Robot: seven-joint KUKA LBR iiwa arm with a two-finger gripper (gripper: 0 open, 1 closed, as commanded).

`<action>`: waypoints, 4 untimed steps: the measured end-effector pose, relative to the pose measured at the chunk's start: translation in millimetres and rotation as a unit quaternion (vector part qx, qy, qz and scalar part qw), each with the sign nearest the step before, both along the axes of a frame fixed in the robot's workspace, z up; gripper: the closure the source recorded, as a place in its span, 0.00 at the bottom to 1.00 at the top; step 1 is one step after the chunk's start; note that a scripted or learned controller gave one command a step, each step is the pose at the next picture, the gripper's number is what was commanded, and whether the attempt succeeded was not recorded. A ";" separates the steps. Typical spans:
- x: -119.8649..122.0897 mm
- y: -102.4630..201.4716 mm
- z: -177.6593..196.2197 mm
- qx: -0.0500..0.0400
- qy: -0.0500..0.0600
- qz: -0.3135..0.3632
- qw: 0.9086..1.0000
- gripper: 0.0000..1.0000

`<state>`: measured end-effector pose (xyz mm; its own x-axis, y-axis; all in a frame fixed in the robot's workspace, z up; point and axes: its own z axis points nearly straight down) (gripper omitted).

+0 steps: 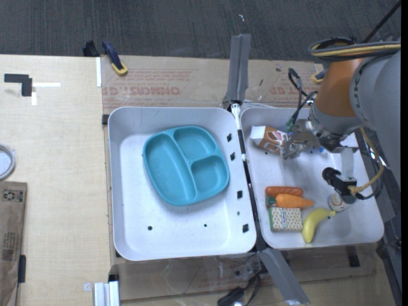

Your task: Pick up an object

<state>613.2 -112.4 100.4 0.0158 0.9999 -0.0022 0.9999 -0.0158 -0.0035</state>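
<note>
Two shallow white bins; the right bin (357,231) holds the candidates. Two-finger gripper (290,150) low, just beside a small white-and-brown carton (268,137) near the back wall, likely its target. Finger state: cannot tell. Yellow banana (313,223), orange carrot (293,201) lie apart, toward the front.

One fixed camera stands above the bench (51,171) and looks down at a slant. It is far enough to take in both bins: the left bin (127,190), the right bin (363,228). The arm (373,88) enters from the right.
</note>
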 end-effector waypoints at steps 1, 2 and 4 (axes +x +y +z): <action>0.4 0.1 0.3 0.000 -0.001 0.000 1.000 0.00; 0.6 -0.4 9.6 -0.001 -0.001 0.000 1.000 1.00; -66.2 -9.6 -4.1 0.001 0.000 -0.034 0.999 0.00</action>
